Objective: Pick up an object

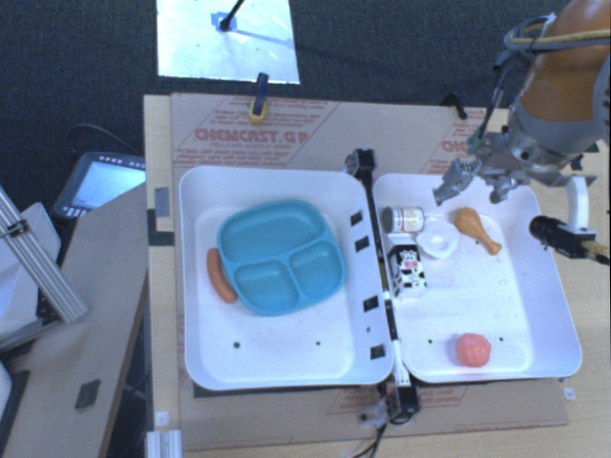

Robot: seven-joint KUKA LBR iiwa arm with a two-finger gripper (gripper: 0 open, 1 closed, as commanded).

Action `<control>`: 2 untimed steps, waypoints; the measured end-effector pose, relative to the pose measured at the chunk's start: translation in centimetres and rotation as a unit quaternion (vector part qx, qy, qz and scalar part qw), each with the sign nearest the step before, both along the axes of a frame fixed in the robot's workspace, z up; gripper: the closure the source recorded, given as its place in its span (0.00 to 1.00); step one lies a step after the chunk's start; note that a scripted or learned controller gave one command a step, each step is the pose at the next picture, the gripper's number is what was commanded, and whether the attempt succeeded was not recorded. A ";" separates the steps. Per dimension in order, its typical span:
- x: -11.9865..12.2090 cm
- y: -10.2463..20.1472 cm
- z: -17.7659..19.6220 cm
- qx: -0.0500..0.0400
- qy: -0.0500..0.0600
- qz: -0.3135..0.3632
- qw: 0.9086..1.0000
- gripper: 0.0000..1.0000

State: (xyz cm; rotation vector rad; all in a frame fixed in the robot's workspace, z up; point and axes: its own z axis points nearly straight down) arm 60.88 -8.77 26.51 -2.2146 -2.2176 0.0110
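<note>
A tan drumstick-shaped toy [474,227], smooth and bulbous at one end and tapering to a thin shank, lies in the back part of the right bin [544,294], just below the claw [474,187]. Close on its left rests a small round white cup or lid [438,240], and beyond that a little jar [403,219] with a pale body lies on its side. A small box printed with black and white patches [410,269] stands near the divider between the bins, and a rough pink ball [473,349] sits alone toward the bin's front edge. The left bin [196,256] carries a glossy blue plastic tray [280,268] with three rounded compartments, and an orange sausage-shaped piece [221,275] lies along its left side, touching or nearly so. Both bins are shallow, white and smooth, resting on a cardboard sheet on the bench [315,127]. The arm [563,74] reaches in from the right, its orange band above the wrist, and the claw hangs over the bin's back edge with its two grey fingers spread wide, holding nothing.
</note>
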 end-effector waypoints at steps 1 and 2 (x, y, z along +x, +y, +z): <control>0.2 0.0 0.7 0.000 -0.006 0.001 1.000 0.00; -0.3 -0.1 -5.5 0.000 -0.003 0.000 1.000 0.00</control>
